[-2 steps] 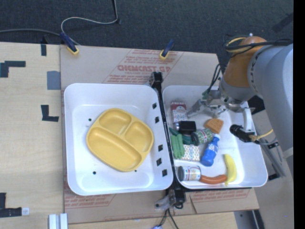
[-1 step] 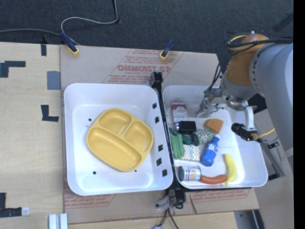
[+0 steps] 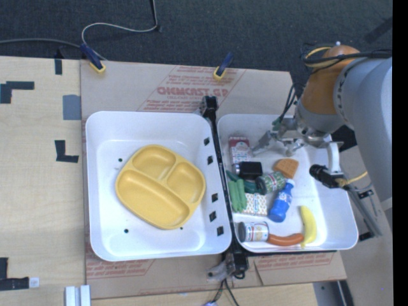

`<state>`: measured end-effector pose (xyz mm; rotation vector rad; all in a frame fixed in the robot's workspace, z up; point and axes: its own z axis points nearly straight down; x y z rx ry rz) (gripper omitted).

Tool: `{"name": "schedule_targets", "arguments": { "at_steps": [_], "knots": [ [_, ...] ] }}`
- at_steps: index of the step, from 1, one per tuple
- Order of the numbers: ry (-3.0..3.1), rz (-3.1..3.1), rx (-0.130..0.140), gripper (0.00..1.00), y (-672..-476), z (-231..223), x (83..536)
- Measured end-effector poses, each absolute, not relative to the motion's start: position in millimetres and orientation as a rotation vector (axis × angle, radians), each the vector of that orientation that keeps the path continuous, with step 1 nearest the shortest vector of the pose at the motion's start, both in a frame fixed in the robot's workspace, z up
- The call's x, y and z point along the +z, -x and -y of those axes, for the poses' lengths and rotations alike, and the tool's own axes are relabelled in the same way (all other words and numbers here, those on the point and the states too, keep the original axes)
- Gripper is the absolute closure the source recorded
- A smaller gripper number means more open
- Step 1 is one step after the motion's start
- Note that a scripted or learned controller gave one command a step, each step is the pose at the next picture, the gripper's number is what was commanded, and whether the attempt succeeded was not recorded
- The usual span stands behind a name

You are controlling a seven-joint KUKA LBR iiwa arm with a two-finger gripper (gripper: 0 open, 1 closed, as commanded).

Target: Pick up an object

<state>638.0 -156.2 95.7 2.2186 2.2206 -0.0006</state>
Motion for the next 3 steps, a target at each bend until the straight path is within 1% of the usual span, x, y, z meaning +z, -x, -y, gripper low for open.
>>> {"name": "schedule_targets", "arguments": {
  "at_steps": [1,2,3],
  "knots": [
    [-2.219,-2.221,-0.001,1.0,-637.8,156.2,105.0],
    [-2.219,-2.221,-0.001,0.0,-637.8,156.2,104.9],
    [-2.22,-2.22,-0.001,0.0,-611.0,143.5,85.7]
  ]
}}
